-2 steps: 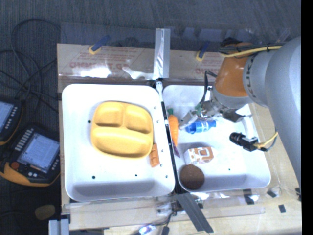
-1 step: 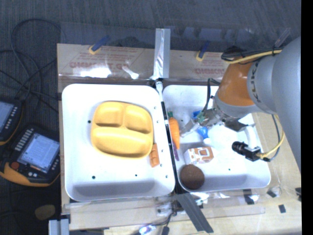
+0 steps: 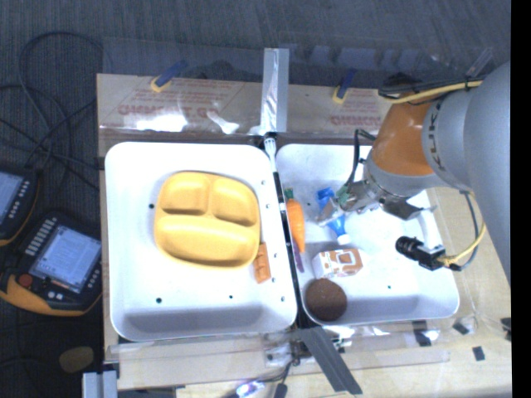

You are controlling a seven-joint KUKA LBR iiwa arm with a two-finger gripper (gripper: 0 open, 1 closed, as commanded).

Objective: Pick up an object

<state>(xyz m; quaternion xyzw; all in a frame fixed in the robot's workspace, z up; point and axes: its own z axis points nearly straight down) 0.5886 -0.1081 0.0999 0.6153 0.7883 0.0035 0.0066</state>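
Just below the tool (image 3: 355,199) in the right bin (image 3: 415,305) lies a blue-capped tube (image 3: 333,220), the likeliest target; its grip I cannot tell. Descend squarely over the tube, avoiding the carrot (image 3: 295,225) and carton (image 3: 338,262).

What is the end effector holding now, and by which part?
It cannot be told: the end effector is low in the right bin near a blue-and-white item, but no grip shows.
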